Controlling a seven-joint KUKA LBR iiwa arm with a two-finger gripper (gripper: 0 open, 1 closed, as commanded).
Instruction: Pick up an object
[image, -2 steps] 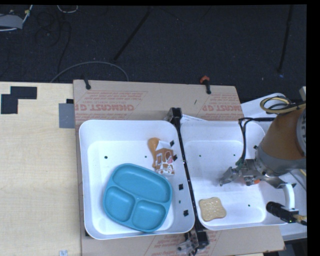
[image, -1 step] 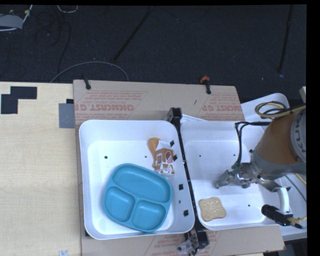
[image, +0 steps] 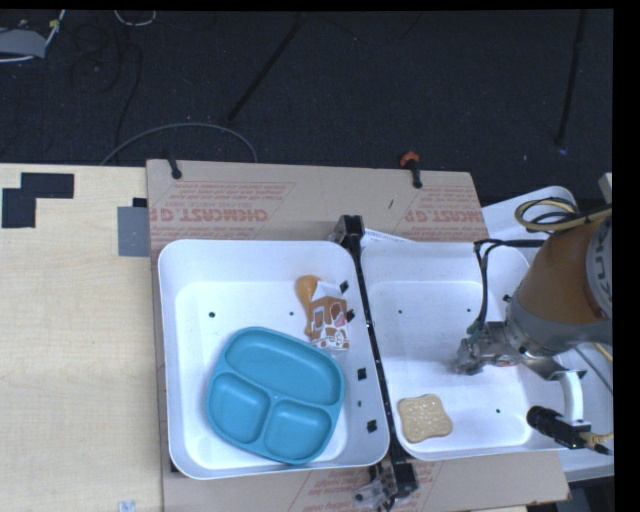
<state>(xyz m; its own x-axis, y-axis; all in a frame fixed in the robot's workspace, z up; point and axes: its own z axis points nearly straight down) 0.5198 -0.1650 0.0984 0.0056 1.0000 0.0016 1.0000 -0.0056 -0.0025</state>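
The gripper (image: 472, 355) hangs low in the right bin (image: 440, 270), nothing visible between its fingers, open or closed I cannot tell; the toast slice (image: 425, 418) lies near it, likeliest target; the blue tray (image: 275, 395) fills the left bin (image: 190, 300).

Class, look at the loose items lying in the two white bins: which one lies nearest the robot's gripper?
The tan toast-like slice, alone in the right bin below-left of the gripper. The blue tray and small printed packet lie in the left bin.
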